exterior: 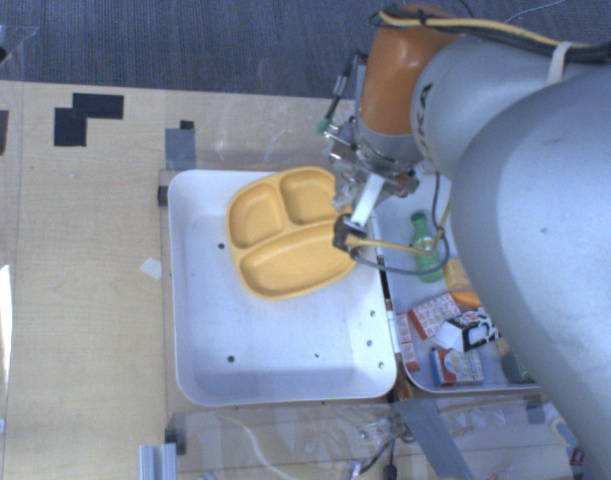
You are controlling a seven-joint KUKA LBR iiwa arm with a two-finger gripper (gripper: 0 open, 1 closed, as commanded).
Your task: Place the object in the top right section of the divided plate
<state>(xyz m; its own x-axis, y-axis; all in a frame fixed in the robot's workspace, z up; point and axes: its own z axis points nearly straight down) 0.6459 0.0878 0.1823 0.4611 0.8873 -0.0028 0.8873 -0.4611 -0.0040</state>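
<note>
Divided plate (285,263): yellow, three sections, lying flat in the upper part of the left bin (275,353), tilted slightly in the view.
Top right section (303,198): sitting nearest the arm's side; its visible part is showing bare plastic.
Gripper (351,194): hanging over the plate's right rim, at the edge of the top right section. Whether it is wide, narrow or carrying anything cannot be told; the wrist is covering it.
Object to place: which item is meant cannot be told. The loose items are all lying in the right bin (413,373).
Right bin contents: a green bottle (422,232) is lying near the gripper, with a red-and-white packet (433,318) and a small box (457,366) lower down.
Reason for position: the arm is reaching in from the right, so the wrist is probably lining up over the target section.
Risk: the wrist is sitting close to the rim, so it may be nudging the plate.
</note>
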